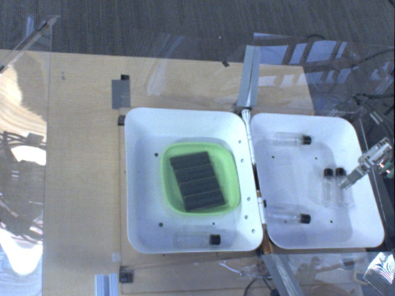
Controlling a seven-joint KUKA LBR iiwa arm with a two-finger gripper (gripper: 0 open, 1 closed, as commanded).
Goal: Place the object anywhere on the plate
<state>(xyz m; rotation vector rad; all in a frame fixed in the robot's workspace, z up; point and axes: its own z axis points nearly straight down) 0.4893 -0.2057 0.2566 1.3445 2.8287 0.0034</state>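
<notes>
Over right bin [370,227]: end effector [350,180], state indeterminate, beside clear vials [332,187], seemingly mid-pick. Left bin [139,227]: green plate [231,168] bearing dark block [197,181]. Next: secure vial, lift, carry to plate.

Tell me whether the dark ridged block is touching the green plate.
Touching. The camera view shows the dark ridged block lying flat inside the green plate, in the left bin, with the plate's rim visible all around it.
</notes>
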